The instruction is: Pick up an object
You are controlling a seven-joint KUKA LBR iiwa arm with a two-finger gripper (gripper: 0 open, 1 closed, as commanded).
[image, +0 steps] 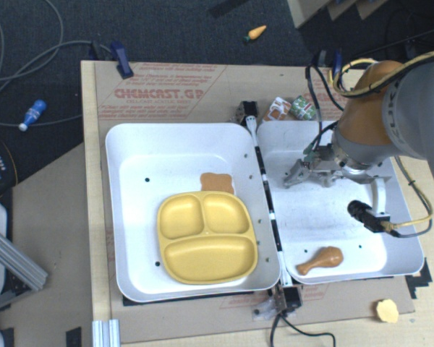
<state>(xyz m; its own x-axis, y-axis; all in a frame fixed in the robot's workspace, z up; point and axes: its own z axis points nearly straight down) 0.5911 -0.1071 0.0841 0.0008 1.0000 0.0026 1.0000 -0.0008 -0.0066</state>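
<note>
The arm [390,107] enters from the right and bends down over the right bin [304,215]. Its grey body and the orange band cover the upper right part of this bin, so the bin wall there is hidden. The gripper [315,173] hangs low over the upper half of the bin floor. Its metal parts spread to the left and to the right, but from this slanted view I cannot tell how it is set, and no object is visible in it.

In the same bin, near the front wall, a tan toy drumstick [320,259] lies on the floor, well apart from the gripper. A black cable piece [367,216] with a yellow wire hangs between them at the right side.

The left bin [130,157] holds a yellow divided plate [206,236] with three compartments. Behind the plate a small brown toast-shaped piece [216,182] shows; its front part is hidden by the plate rim.

Behind the right bin some small packets [293,108] lie on the bench; they are too small to read. A yellow piece [387,310] lies on the bench at the front right corner.
</note>
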